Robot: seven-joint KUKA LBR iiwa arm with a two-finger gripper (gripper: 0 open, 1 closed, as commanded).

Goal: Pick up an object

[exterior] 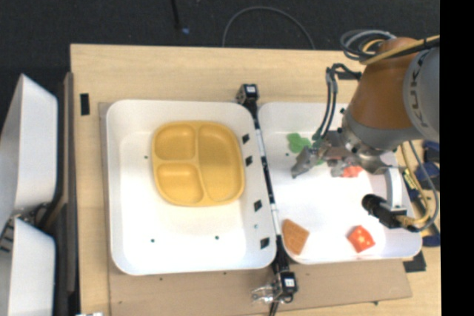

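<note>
I see a yellow divided plate (198, 162) in the left bin (126, 248); the right bin (326, 251) holds a red block (361, 238), a tan wedge (295, 237) and a green piece (298, 141); I can't tell the tool's (305, 161) grip.

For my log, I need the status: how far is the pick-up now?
Done: the arm has reached into the right bin, and its hand is low beside the green piece. In hand: nothing visibly held. Left: grasping and lifting. The orange wedge, the red block and the yellow divided plate in the left bin lie untouched.
</note>
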